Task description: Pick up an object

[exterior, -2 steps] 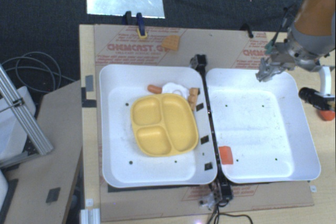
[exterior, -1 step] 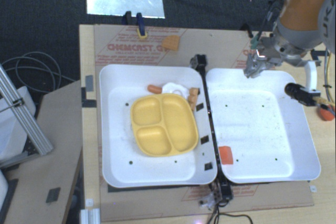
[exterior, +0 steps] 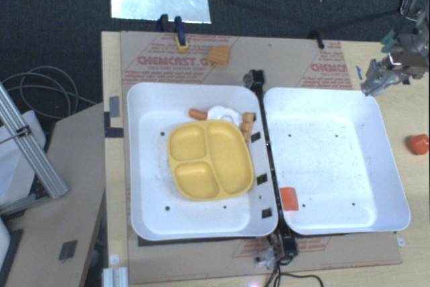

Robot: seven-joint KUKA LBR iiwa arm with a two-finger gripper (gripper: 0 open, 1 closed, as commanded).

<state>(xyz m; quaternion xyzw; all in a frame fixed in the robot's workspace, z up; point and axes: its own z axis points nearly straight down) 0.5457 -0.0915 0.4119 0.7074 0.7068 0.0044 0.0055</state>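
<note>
A flat orange square block [exterior: 288, 198] lies nearest the camera, in the front left corner of the shallow white right-hand bin [exterior: 376, 165], close against the divider between the two bins. In the shallow white left-hand bin [exterior: 144, 144], a yellow plastic plate with three compartments [exterior: 209, 160] rests near the middle; behind it sit a small white cup-like piece [exterior: 224, 115], a short orange sausage-shaped toy [exterior: 197, 114] to its left and a tan cork-like piece [exterior: 247, 123] to its right. A small red-orange object [exterior: 418, 143] sits on the bench beyond the right bin's outer wall. Farther back, the metal two-finger gripper [exterior: 377, 80] hangs above the right bin's far right corner, tilted downward and well apart from every object; whether its jaws are spread or closed cannot be told. A tan block [exterior: 218, 54] lies on the cardboard sheet [exterior: 282, 57] behind the bins
</note>
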